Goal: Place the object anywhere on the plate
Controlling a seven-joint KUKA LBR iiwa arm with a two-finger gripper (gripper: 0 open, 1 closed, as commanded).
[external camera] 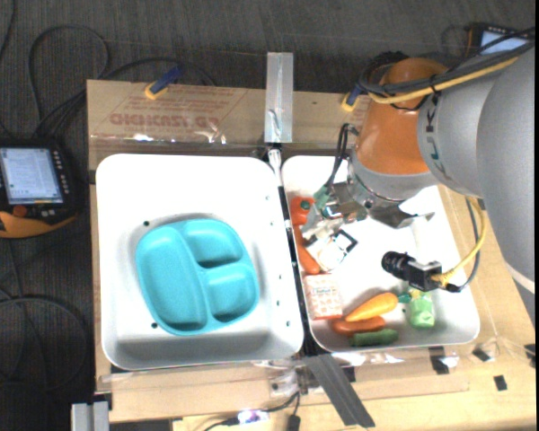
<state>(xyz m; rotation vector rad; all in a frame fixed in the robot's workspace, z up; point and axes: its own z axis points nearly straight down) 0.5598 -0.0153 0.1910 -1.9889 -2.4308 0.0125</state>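
Just below the pincer (331, 227), carrot (374, 307), well right of plate (198, 273)

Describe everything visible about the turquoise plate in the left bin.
The plate is a turquoise divided dish, plastic by its look, with rounded corners and three compartments: one large on the left, two smaller on the right. It lies flat, slightly rotated, on the floor of the left bin, low of centre. No object is seen resting on it, and the gripper is over the other bin.
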